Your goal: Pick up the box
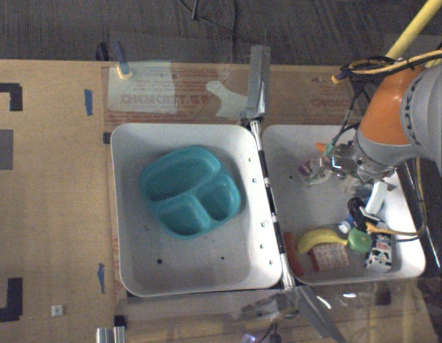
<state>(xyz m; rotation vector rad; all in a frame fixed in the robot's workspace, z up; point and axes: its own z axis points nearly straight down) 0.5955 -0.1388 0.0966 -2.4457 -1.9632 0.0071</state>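
Right bin (292, 156): tool (322, 168) low, box (330, 256) apart.

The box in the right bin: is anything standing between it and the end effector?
Nothing visible stands between. The box lies near the bin's front wall, beside the banana. The end effector hovers farther back over bare bin floor.

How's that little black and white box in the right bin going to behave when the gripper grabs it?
The box looks like a small carton, so probably light and fairly stiff, though hard squeezing might dent it. It sits tight against the bin wall beside a green ball, so fingers may struggle to get around it, and it might slide or tip.
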